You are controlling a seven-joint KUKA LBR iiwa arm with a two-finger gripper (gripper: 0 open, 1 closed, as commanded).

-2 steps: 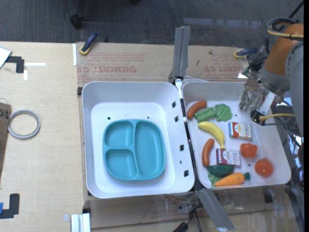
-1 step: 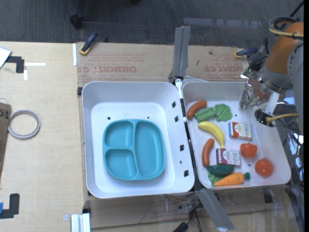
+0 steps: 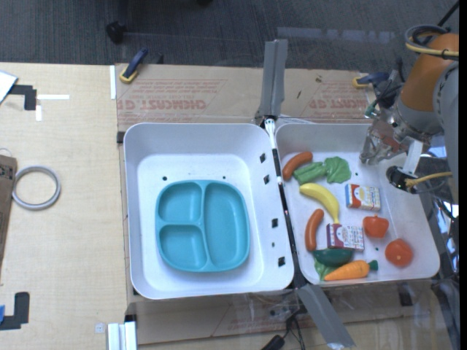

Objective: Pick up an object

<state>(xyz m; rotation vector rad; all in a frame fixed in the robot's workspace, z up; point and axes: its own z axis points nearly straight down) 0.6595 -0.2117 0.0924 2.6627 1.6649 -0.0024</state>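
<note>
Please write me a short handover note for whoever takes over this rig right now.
Gripper: over the far right corner of the right bin, nothing seen between its fingers; open or shut cannot be told.
Right bin holds the toy food: banana, two sausages, carrot, tomato, two small cartons, greens.
Left bin holds a blue divided tray.
Done: nothing picked yet.
Left: grasp and lift one object.

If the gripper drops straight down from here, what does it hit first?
Likely bare floor of the right bin, near its back right corner. The gripper hangs there; the small carton lies just in front, though depth is unclear.
</note>
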